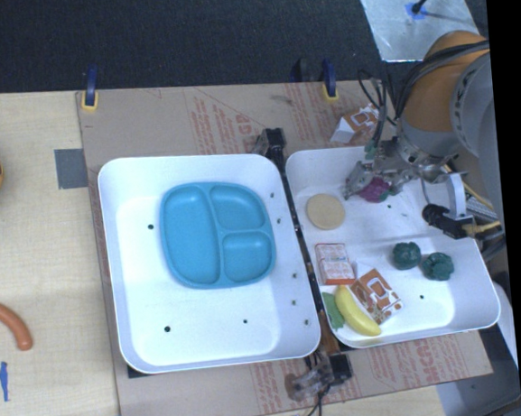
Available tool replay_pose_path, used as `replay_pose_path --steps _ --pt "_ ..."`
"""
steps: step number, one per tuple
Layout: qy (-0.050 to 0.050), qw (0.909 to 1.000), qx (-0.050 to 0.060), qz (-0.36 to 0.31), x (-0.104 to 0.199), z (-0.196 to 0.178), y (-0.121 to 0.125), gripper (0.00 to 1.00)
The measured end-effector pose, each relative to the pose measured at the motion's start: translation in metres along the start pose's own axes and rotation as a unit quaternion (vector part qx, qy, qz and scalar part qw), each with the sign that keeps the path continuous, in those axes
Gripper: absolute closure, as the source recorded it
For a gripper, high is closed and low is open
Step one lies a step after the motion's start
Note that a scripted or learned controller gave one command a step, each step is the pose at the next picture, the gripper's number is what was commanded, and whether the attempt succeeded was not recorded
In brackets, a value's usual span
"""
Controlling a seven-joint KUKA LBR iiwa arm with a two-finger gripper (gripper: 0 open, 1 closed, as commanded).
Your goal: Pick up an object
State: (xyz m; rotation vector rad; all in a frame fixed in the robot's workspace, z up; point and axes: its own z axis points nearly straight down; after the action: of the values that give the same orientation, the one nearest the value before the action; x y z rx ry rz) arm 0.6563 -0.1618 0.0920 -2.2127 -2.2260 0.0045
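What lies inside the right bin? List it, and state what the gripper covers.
The right bin holds a tan disc, a small packet, a banana, an orange-and-white wrapper and two dark green pieces. The gripper hangs over a purple object, mostly covering it.

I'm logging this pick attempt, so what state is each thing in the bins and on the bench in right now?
Hand: down in the right bin, over a purple object; grip unclear.
Blue plate: flat in the left bin, nothing on it.
Tan disc: lying flat.
Banana: lying against the near wall.
Two green lumps: resting apart.
Two snack packets: lying flat.
Sausage: on the bench, outside the bins.
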Motion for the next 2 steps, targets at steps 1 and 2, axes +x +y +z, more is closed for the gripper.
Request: replay_pose_path --steps 1,2 --pt "0.0 1.0 -0.001 0.002 -0.049 -0.006 0.0 0.0" --pt "0.0 1.0 0.0 0.0 -0.013 0.0 0.0 0.0"
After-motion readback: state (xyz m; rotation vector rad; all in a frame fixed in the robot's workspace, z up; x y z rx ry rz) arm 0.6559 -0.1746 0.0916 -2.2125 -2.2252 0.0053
